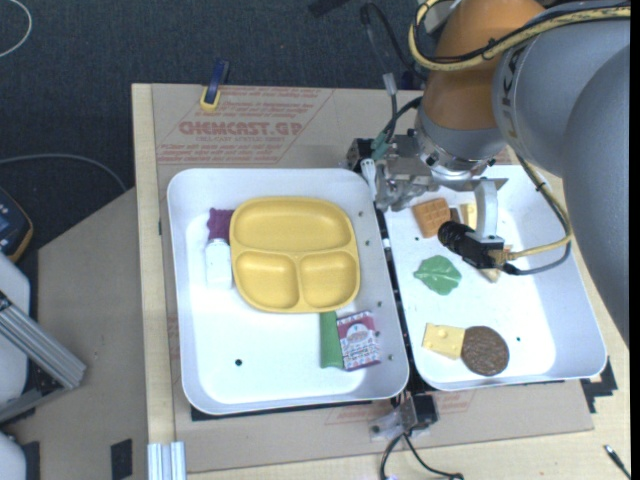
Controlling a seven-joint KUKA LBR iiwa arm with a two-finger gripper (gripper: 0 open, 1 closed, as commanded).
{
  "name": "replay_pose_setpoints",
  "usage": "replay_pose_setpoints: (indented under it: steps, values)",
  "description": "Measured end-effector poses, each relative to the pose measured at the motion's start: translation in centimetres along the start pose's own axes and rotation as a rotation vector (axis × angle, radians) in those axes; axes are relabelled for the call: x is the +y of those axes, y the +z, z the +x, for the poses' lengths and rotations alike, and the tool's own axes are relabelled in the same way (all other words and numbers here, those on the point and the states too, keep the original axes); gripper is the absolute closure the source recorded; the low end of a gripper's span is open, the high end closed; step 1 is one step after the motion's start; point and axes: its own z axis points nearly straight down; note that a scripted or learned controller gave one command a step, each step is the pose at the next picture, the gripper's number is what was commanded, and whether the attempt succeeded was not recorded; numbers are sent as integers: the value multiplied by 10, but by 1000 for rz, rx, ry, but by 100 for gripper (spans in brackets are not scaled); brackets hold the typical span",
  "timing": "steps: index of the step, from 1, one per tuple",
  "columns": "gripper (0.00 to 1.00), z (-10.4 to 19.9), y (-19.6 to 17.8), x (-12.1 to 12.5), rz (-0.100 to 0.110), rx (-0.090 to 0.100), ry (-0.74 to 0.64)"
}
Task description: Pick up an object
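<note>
Hanging over the far left corner of the right bin (560,318), the tool (418,188) sits close to the wall between the two bins; I cannot tell whether it is open or closed. A tan square biscuit (432,216) lies on the bin floor just beside it, on the near side. Nearer the camera lies a green leaf (438,274), then a yellow cheese wedge (443,340) touching a round brown cookie (485,351). In the left bin (190,338) a yellow divided plate (295,251) fills the middle, with a purple piece (218,222) and a white bottle (217,264) at its left edge. A green block (330,341) and a red patterned packet (359,339) lie just below the plate. Both bins rest on the tabletop (250,118).
</note>
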Motion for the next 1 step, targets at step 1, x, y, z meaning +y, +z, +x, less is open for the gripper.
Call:
replay_pose_setpoints:
  steps: [1]
  values:
    - [100, 31, 0, 22, 0, 0, 1]
